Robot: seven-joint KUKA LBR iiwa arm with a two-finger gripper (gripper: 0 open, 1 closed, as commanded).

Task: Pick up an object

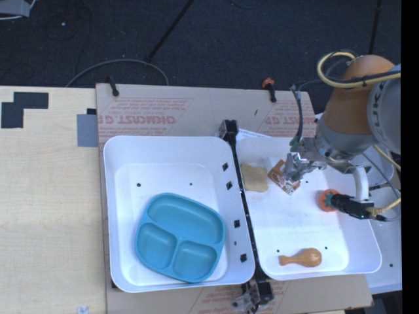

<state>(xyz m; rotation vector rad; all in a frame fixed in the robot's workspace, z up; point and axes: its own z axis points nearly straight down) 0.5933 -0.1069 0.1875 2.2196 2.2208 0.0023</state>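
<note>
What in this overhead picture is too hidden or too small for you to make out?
- The claw: too small and blurred in the camera view to tell its fingers' stance or whether it grips anything.
- The small brown object beneath it: partly covered by the claw; its identity is unclear.
- The orange item: its right side is hidden behind the arm's black fitting.
- The right bin: its upper right corner lies under the arm.
</note>
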